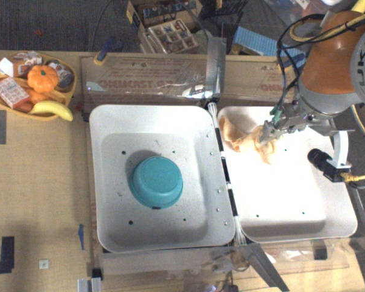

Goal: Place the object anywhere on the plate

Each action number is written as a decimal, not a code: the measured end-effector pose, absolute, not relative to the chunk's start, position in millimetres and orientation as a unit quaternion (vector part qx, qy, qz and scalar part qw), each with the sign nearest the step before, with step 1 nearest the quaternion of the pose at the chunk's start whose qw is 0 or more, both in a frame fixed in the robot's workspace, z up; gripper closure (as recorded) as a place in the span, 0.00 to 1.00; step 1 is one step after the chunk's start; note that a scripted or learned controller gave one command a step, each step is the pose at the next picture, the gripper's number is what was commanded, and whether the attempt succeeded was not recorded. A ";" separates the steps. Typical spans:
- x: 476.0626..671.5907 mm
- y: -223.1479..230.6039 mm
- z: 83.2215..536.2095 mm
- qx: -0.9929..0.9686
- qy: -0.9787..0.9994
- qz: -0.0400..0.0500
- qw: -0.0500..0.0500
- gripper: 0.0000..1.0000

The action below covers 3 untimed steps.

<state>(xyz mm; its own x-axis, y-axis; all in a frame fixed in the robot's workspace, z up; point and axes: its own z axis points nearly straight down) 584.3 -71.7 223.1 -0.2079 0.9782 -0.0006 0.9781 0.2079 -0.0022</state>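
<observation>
we located the object [246, 137], a pale tan crumpled item, in the far left part of the right bin [292, 212]. it lay immediately left of the gripper [271, 130], touching or nearly touching it. the gripper's opening could not be determined, nor whether it gripped the object. the teal plate [157, 181] sat in the left bin [109, 163], well apart, to the left and nearer.

Even overhead light, white bins [109, 126] overexposed, soft focus, dim floor at top
</observation>
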 end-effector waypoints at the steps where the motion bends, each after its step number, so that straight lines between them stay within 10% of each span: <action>1: 563.8 -22.3 231.5 -0.463 -0.886 0.001 0.002 1.00; 3: 526.4 70.1 221.5 -0.084 -0.996 0.000 0.001 1.00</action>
